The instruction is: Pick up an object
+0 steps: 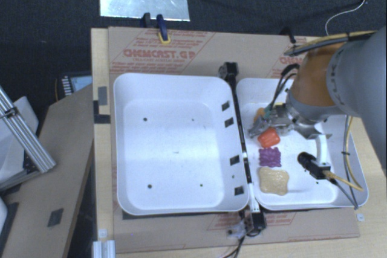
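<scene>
My gripper [265,124] hangs low in the right bin [347,184], near its left wall, with the grey arm and orange band above it. Just below the fingertips lies an orange-red ribbed object [269,138]. A small orange piece [260,112] peeks out beside the gripper's upper side. Below the orange-red one lies a purple knobbly object [269,157], and below that a beige flat lump [274,180]. The fingers are close to the orange-red object, but I cannot tell whether they touch it.
The left bin [175,142] is a shallow white tray with a few small dark marks on its floor. A black divider strip [239,130] runs between the bins. Cardboard lies under both bins.
</scene>
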You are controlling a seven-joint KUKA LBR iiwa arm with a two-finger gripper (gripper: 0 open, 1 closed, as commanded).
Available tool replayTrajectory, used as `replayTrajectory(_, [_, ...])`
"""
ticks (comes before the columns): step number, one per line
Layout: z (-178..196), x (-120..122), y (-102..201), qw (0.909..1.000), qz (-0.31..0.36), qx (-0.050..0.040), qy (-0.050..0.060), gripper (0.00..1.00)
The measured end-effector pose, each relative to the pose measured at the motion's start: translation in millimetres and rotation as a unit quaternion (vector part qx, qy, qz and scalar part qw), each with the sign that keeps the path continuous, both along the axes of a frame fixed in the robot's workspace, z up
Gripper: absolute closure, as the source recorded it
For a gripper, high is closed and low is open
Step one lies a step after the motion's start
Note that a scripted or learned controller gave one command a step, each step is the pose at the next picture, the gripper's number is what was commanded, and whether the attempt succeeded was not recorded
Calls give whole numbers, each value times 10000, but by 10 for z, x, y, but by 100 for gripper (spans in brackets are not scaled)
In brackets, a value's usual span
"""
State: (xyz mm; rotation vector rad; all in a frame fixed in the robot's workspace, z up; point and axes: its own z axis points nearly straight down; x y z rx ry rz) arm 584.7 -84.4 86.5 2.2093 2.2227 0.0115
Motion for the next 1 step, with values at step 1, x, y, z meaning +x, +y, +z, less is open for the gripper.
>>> replayTrajectory(1, [90,-28,-11,10000,-8,1,36,100])
